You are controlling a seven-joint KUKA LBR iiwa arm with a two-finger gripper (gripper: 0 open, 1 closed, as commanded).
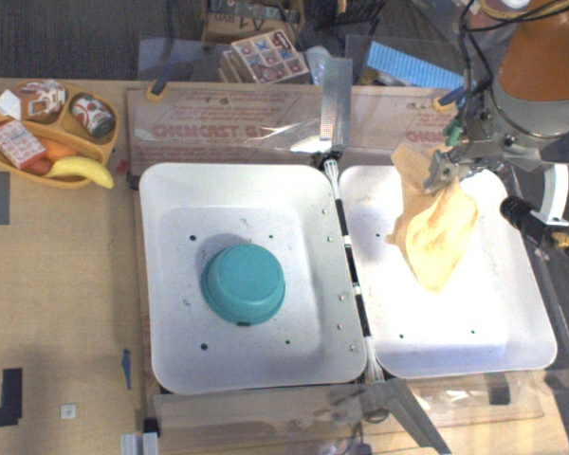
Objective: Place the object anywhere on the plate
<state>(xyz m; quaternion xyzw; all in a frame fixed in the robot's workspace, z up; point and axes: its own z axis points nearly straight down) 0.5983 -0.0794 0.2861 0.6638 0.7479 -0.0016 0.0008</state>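
Overhead, my pincer (452, 171) hangs above the right bin (474, 349), clamped on the top of a limp yellow cloth (436, 235) that dangles beneath it. Well apart, the teal plate (244, 282) sits in the left bin (171, 207).

- Overall light: bright and even over the bench, dimmer over the clutter along the top edge.
- Glare: the shallow white plastic bin on the right (474, 339) is overexposed, its floor washed to plain white; the shallow white plastic bin on the left (171, 216) keeps grey shading in its recess.
- Reflections: a crinkled clear plastic sheet (284, 133) behind the bins shows bright streaks.
- Shadows: soft and short; a faint one lies below the round teal plate (244, 283).
- Sharpness: moderate; small print is unreadable, and the orange band of the arm (541, 36) is slightly soft.
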